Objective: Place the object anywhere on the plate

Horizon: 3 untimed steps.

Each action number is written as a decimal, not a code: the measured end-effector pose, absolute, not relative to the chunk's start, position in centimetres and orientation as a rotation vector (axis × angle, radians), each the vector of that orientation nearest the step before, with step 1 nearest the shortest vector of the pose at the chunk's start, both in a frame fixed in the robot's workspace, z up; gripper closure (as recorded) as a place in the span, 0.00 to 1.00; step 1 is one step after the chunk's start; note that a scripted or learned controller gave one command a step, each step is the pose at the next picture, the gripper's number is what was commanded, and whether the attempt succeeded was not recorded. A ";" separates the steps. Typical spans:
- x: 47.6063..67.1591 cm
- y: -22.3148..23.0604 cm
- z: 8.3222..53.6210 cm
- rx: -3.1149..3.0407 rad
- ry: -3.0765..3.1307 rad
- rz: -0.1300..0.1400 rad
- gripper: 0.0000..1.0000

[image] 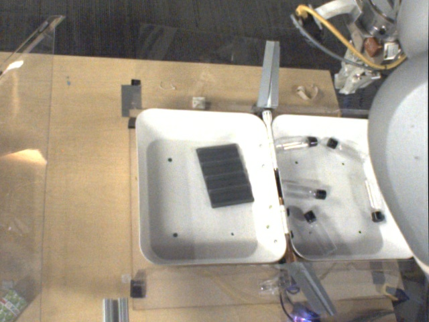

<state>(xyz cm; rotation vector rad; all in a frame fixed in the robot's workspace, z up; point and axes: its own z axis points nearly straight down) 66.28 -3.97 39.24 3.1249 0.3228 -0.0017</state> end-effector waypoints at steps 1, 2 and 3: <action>66.3 -3.8 40.3 3.126 0.331 -0.001 1.00; 66.4 -3.7 41.3 3.127 0.340 -0.001 1.00; 66.4 -3.5 42.2 3.127 0.350 -0.002 1.00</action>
